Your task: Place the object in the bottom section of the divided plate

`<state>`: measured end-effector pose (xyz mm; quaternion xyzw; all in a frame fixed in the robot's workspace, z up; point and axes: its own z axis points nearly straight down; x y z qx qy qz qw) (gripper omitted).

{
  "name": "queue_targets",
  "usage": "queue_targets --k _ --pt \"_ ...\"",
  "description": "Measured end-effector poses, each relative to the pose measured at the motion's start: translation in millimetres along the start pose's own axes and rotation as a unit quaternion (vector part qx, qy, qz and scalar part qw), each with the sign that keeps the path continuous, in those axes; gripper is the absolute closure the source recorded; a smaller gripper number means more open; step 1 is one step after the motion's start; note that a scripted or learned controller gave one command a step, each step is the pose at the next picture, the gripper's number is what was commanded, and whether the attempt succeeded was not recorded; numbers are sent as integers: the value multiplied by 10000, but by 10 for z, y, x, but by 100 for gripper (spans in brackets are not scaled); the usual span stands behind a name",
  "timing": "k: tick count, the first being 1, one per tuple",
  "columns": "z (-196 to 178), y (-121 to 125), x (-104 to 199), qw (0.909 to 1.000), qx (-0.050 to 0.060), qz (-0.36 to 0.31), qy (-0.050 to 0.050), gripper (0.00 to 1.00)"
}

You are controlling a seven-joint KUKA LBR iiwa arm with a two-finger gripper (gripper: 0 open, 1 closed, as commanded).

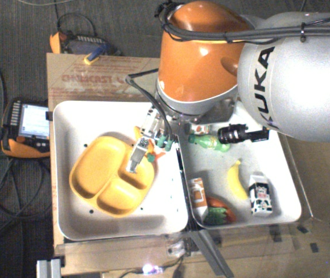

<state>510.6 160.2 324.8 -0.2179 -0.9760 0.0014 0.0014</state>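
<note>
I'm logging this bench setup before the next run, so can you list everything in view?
divided plate: one, yellow, left bin
left bin: one, white
right bin: one, white
banana: one, yellow, right bin
carton: one, white and black, right bin beside banana
small box: one, orange, right bin's left side
red and green item: one, right bin's near edge
handheld device: one, orange with screen, floor left
arm: one, grey and orange
pincer: one, over plate's right edge
</note>
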Motion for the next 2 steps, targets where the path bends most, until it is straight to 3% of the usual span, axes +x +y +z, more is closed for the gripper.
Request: queue_targets --k 1,2 --pt "475 248 91 9981 8 -620 6 0" --pt "417 256 76 9981 18 -611 27 100"
